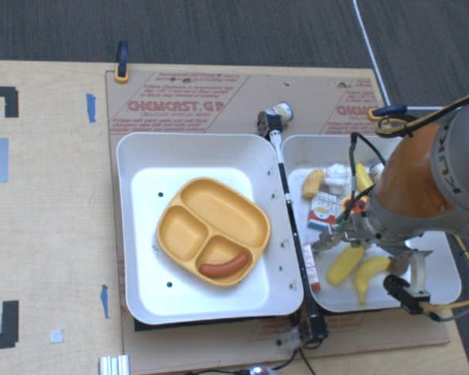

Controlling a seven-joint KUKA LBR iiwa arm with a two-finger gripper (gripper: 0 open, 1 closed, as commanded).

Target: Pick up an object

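I see my hand (350, 237) low in the right bin (445, 283), just above the two bananas (356, 266), which lie directly below it, long axes slanting toward the yellow tray (213, 229). Whether it's wide or narrow, I can't tell.

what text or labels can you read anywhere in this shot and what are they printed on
"CHEMCAST GP" in red, repeated on the brown sheet under the bins, clearest above the left bin; the smaller red lines beside it are too blurred to read.
The small carton in the right bin has printing, too small to read.
The narrow packet by the divider: unreadable.
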